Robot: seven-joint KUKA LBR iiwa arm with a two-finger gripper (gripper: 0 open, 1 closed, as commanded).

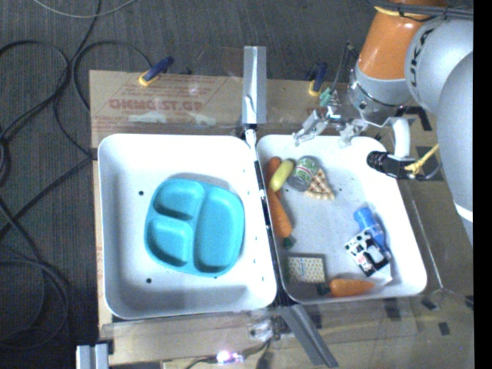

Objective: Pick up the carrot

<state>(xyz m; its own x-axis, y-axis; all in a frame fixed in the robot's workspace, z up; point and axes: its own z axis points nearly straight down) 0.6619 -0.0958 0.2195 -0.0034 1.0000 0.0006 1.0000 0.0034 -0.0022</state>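
Fingers (307, 131) stand spread apart with nothing between them, the gripper (329, 129) hovering over the far rim of the right bin (411, 241) at about twelve o'clock. From there the carrot (278, 208) lies toward seven o'clock, stretched along the bin's left wall, its upper end tucked just beside a yellow piece (281, 174) and a small can (306, 173). A second orange carrot-like piece (350, 287) rests at the bin's six o'clock edge, beside a small card (306, 268). To do this well, I would judge the lower half of the long carrot the better target: it looks freer of neighbours. The fingers should straddle it across its width, turned crosswise to its length, and descend clear of the wall. A blue bottle (367, 223) at four o'clock is well apart. The left bin (115, 229) holds a blue tray (196, 227).
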